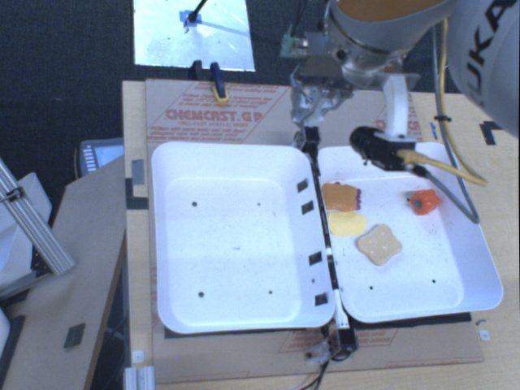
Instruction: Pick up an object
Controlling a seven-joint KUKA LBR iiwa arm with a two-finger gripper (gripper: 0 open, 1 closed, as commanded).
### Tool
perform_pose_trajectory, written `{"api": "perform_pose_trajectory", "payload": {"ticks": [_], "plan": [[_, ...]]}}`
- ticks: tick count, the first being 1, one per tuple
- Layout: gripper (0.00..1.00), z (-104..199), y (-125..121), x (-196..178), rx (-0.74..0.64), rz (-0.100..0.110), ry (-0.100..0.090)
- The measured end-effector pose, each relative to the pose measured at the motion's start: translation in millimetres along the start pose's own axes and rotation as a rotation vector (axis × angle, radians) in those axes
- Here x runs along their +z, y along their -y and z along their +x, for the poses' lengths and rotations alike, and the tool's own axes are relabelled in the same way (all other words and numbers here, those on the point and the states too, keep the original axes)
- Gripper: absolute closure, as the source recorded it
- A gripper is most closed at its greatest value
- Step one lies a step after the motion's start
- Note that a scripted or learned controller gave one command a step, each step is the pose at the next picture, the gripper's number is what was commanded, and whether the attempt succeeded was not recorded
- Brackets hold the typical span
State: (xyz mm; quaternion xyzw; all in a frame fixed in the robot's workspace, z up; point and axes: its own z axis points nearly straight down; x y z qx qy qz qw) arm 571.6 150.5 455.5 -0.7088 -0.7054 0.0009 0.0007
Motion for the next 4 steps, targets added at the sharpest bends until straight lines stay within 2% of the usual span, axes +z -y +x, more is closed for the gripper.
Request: {"api": "perform_pose_trajectory", "payload": {"ticks": [1,2,3,4], "plan": [[1.00,54.1,-32.4,-34.0,-0.012,-0.009,-0.003],[1.00,86.1,-27.8,-39.3,-0.012,-0.005,-0.003],[1.00,83.8,-45.2,-82.4,-0.009,-0.009,-0.003],[1.00,83.7,-72.1,-79.3,-0.006,-0.005,-0.001]]}}
